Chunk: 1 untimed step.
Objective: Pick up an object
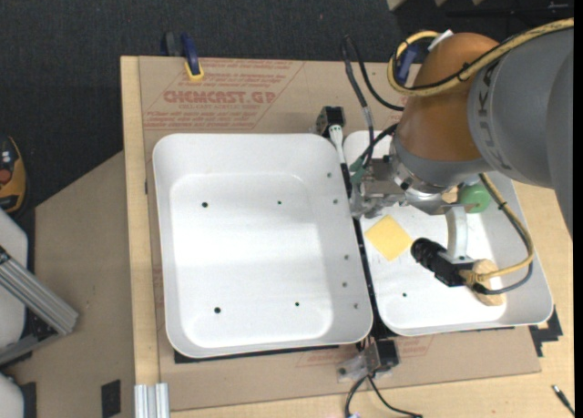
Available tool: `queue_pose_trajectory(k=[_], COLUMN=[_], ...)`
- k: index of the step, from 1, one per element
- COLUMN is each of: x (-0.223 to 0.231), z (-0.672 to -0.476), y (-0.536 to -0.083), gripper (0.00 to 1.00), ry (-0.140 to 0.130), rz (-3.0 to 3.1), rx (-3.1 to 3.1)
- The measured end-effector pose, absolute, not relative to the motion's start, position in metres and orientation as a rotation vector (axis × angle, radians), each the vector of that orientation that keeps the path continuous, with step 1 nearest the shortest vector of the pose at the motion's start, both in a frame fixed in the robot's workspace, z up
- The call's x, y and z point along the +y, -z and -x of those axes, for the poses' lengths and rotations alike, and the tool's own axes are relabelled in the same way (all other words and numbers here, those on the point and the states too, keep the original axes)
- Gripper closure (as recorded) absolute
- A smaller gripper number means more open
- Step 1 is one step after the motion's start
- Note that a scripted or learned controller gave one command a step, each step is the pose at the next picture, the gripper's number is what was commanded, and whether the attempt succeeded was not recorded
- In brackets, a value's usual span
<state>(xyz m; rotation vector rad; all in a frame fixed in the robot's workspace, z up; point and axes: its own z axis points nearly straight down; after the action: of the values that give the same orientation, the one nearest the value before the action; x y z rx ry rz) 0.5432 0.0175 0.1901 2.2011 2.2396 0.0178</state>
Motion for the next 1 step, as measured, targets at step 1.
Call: queue_pose_trajectory(k=[1], x=[-0.0828], z=[-0.5273], y=[-0.2074], gripper=[1.00], ry=[0.001], rz=[-2.226], rx=[2.207])
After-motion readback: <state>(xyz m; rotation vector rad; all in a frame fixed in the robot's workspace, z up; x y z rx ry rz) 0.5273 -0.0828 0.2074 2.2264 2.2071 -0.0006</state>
